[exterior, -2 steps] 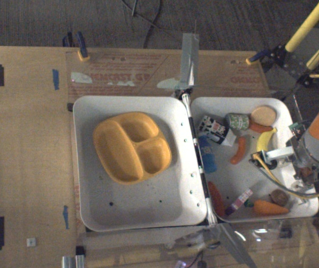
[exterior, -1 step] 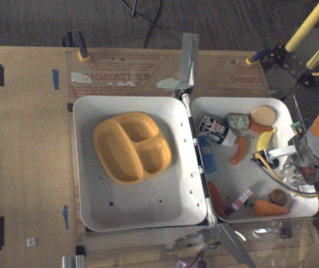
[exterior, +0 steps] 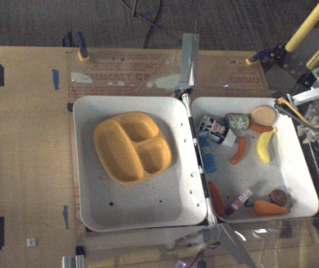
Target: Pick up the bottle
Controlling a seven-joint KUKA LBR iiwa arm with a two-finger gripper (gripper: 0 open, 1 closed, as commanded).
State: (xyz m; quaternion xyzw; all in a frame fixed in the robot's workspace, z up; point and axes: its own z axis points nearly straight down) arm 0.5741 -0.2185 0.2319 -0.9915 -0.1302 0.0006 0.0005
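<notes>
The bottle (exterior: 241, 199) is small, with a pink label and a dark purple end. It lies on its side near the front of the right bin (exterior: 293, 166), between a red-orange carrot (exterior: 215, 199) and an orange carrot (exterior: 270, 207). My gripper (exterior: 311, 119) hangs by the right bin's far right corner, well away from the bottle, among metal parts and a yellow cable. Nothing shows between its parts.
The right bin also holds a black-and-white carton (exterior: 214, 129), a green can (exterior: 238, 121), a tan round piece (exterior: 263, 115), a sausage (exterior: 238, 150), a banana (exterior: 265, 146), a blue item (exterior: 208, 156) and a brown ball (exterior: 278, 196). A yellow divided plate (exterior: 131, 147) sits in the left bin (exterior: 92, 205).
</notes>
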